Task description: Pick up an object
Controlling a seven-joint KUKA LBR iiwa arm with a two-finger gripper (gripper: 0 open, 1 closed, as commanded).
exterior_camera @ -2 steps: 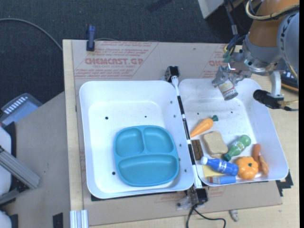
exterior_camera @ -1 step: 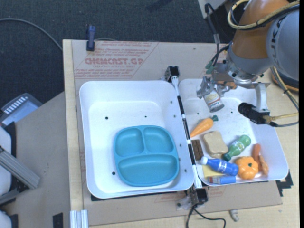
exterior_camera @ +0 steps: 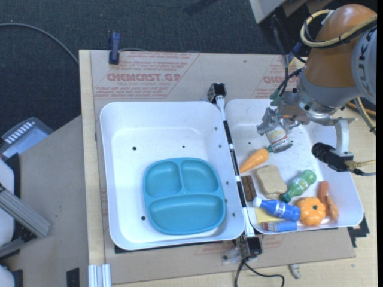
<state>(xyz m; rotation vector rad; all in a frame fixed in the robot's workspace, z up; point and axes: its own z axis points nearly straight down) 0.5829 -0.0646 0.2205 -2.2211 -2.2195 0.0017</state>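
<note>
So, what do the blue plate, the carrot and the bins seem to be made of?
Blue plate: likely moulded plastic, matte to satin; even colour, rounded divided compartments.
Carrot: probably toy plastic or rubber; uniform orange, smooth surface.
Left bin and right bin: seemingly thin formed plastic, glossy white; soft light reflections, rounded rims.

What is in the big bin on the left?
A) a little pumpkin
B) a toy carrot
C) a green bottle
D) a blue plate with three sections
D: the blue plate with three sections lies by itself in the left bin; the food toys are all over in the right bin.
</note>
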